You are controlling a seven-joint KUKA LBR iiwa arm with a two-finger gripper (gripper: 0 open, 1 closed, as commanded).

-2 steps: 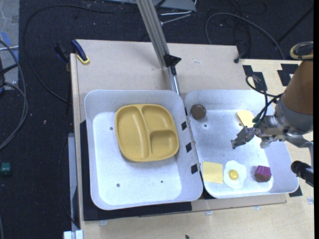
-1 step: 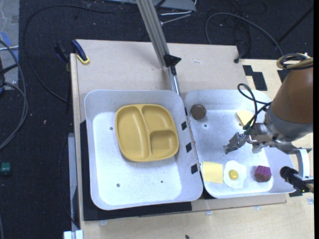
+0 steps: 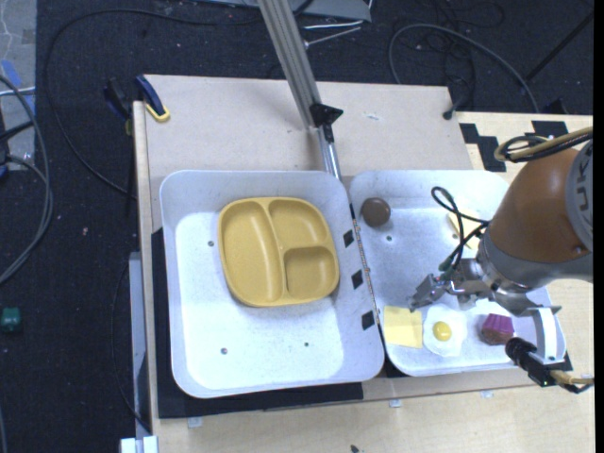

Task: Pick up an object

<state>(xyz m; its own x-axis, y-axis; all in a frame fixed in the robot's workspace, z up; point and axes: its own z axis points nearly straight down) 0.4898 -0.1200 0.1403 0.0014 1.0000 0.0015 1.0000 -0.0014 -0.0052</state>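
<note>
Gripper [image 3: 429,293] above round fried egg [image 3: 444,333] (glossy yolk).

Arm [image 3: 547,225]: orange band above grey wrist, black cable looped alongside, metallic fingers [image 3: 427,293].

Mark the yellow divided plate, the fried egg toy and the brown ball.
yellow divided plate [image 3: 255,243]: camera view, floor of its large left compartment.
fried egg toy [image 3: 442,331]: camera view, on the yolk.
brown ball [image 3: 376,212]: camera view, middle of its top.
</note>
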